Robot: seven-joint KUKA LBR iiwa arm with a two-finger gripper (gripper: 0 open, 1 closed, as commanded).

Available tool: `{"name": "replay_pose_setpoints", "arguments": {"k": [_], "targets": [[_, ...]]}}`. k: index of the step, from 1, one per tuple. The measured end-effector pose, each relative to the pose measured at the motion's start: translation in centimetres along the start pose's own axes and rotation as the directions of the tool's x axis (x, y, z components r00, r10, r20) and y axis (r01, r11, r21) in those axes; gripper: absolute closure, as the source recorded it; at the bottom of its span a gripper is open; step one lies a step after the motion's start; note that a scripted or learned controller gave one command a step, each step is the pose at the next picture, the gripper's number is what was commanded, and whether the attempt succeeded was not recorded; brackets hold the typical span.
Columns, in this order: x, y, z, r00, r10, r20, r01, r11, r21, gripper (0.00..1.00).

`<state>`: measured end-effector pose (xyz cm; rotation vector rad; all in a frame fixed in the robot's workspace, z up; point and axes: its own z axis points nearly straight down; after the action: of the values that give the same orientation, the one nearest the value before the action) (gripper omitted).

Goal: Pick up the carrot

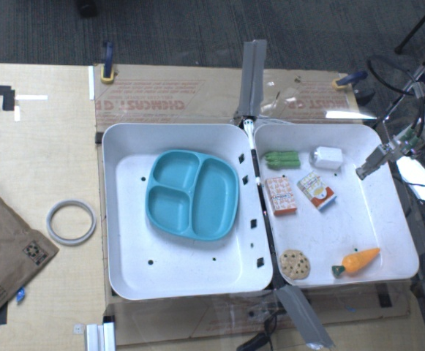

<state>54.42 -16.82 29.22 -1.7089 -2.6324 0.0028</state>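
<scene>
Lighting: bright, even, from overhead. White bins near overexposed, detail washed on their floors. Shadows: soft, short, under the teal plate and along bin walls. Glare: blown-out patch at right edge near the arm. Focus: fairly sharp mid-frame, softer toward the corners. Floor at top dim, grainy.
</scene>
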Motion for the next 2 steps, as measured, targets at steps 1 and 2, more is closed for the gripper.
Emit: {"name": "replay_pose_setpoints", "arguments": {"k": [1, 2], "targets": [[1.9, -5.4, 9.3, 1.000, -0.008, -0.001, 0.008, 1.000, 0.001, 0.00], [-0.4, -7.5, 20.2, 1.000, 0.015, 0.000, -0.015, 1.000, -0.002, 0.00]]}}
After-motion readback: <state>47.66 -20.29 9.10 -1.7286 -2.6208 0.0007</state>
